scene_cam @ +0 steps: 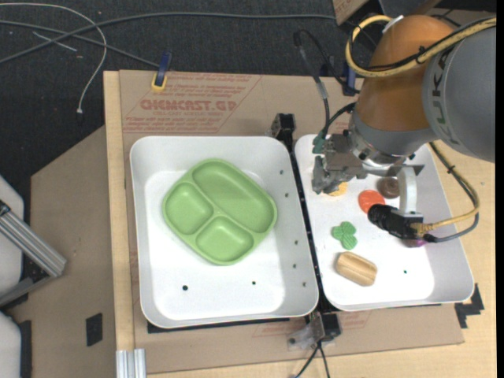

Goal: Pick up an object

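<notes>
**Small toys crowd the right bin**

While the tool (331,181) hangs low over the right bin's (441,286) far-left corner, I cannot tell its state. Nearest lies a tan block (356,268), probably light, stiff, best gripped across its short sides. Beyond it sit a green piece (343,232) and an orange piece (369,201), close together. The left bin (150,211) holds a green tray (220,210).

Robotics lab setup: industrial arm (425,77) over two white bins (150,211) on a cardboard-covered table (197,101), loose cables (55,22) on dark carpet.
</notes>
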{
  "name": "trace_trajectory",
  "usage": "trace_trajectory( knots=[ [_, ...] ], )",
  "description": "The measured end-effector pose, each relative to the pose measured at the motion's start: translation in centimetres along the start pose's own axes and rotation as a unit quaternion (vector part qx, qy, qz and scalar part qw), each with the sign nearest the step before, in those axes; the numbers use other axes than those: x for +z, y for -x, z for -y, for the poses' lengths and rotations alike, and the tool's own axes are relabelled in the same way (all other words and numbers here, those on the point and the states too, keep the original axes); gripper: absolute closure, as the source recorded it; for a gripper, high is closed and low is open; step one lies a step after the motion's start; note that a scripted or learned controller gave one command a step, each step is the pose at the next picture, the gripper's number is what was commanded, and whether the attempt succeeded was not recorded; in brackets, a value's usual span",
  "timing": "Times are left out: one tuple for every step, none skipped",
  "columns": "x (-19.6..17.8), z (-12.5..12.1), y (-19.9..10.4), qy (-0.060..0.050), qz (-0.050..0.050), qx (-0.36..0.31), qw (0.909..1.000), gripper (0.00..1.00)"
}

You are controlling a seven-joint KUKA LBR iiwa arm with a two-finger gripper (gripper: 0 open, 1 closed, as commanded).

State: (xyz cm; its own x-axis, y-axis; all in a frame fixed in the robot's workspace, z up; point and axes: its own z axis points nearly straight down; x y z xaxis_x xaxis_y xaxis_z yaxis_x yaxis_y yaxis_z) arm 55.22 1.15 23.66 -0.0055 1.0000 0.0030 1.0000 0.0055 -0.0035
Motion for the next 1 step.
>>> trace_trajectory(
  knots=[
    [-0.29, 0.23, -5.49, 0.002, 0.000, -0.001, 1.0000, 1.00]
  ],
)
